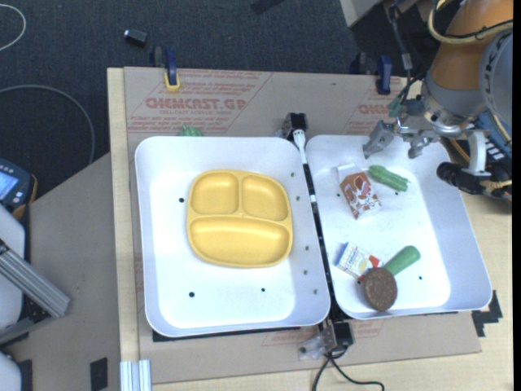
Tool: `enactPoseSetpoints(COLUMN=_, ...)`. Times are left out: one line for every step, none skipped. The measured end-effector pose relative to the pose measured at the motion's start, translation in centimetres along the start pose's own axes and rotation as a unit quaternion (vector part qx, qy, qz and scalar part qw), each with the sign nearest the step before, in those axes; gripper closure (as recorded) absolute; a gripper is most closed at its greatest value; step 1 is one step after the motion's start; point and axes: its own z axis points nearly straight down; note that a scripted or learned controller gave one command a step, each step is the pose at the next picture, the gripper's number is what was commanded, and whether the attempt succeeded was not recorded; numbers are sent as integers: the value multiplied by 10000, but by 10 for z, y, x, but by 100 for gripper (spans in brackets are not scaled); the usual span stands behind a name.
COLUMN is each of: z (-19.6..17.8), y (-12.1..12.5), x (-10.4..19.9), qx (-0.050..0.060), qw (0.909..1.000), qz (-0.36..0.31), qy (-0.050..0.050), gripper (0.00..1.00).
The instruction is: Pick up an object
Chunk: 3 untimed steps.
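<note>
My gripper (397, 139) hangs over the far edge of the right bin (456, 226), its two fingers spread apart with nothing between them. Just below it lies a small green pod (388, 177), and beside that a red-brown snack packet (359, 194). Nearer the front of the same bin are a blue and white wrapper (355, 259), a green cylinder (401, 260) and a round brown cookie (379, 288). The left bin (159, 243) holds a yellow divided plate (239, 217).
The arm's grey body and orange band (472, 31) fill the upper right corner. Black clips (295, 125) sit between the bins at the back. Blue clamps (170, 63) hold the cardboard base at its far edge.
</note>
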Motion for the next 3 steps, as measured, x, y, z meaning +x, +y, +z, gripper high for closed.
enactPoseSetpoints(z=-7, y=2, x=1, qx=-47, qw=10000, qz=-9, qy=-6, gripper=0)
enactPoseSetpoints(z=-7, y=2, x=1, qx=-47, qw=10000, qz=-9, qy=-6, gripper=0)
enactPoseSetpoints(z=-7, y=2, x=1, qx=-47, qw=10000, qz=-9, qy=-6, gripper=0)
